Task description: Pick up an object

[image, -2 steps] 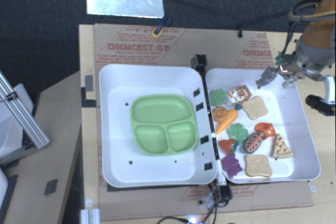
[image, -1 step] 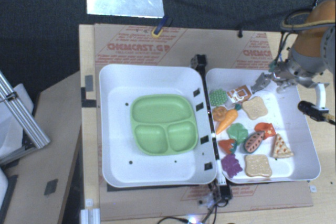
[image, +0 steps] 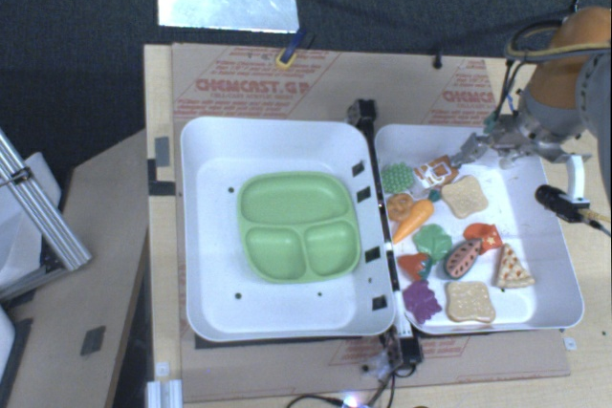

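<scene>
The right bin (image: 559, 287) holds several toy foods: a green bumpy piece (image: 397, 177), a carrot (image: 413, 220), a bread slice (image: 464, 196), a red pepper (image: 483, 234), a sausage (image: 463, 258), a pizza wedge (image: 513, 268), purple grapes (image: 422, 299) and a toast slice (image: 470, 301). A small orange-and-white piece (image: 437, 171) lies near the bin's back. My gripper (image: 469, 151) hangs low over the back of this bin, just right of and above that piece. Whether it touches the piece is unclear.
The left bin (image: 215, 158) holds a green divided plate (image: 296, 226). A black divider (image: 378, 205) runs between the two bins. A green leafy piece (image: 432, 241) and a small red piece (image: 413, 265) lie mid-bin on the right.
</scene>
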